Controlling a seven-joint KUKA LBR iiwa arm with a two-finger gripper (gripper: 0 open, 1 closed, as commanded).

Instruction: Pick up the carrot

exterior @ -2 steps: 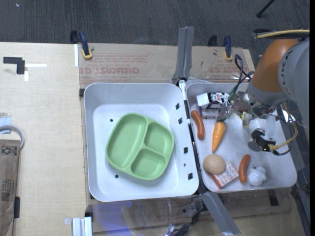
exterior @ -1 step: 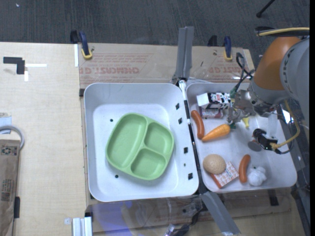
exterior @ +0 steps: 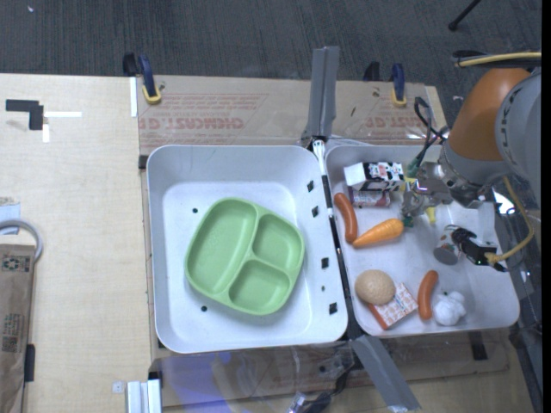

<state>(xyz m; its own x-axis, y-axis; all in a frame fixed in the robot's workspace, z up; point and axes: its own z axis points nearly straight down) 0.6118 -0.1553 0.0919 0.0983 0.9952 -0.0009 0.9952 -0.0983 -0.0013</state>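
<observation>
The jaws cannot be read from this angle; the gripper [exterior: 414,198] hangs low in the right bin [exterior: 508,310], nothing visibly held. The carrot [exterior: 379,232] lies just below and left of it, tip pointing away. A sausage [exterior: 348,215] sits farther left, and a milk carton [exterior: 376,175] just above-left.

Arm [exterior: 504,119] in from right, orange band up top; wrist angled down-left. Gripper [exterior: 411,203] low, pointing down; finger state unreadable from this angle.
</observation>
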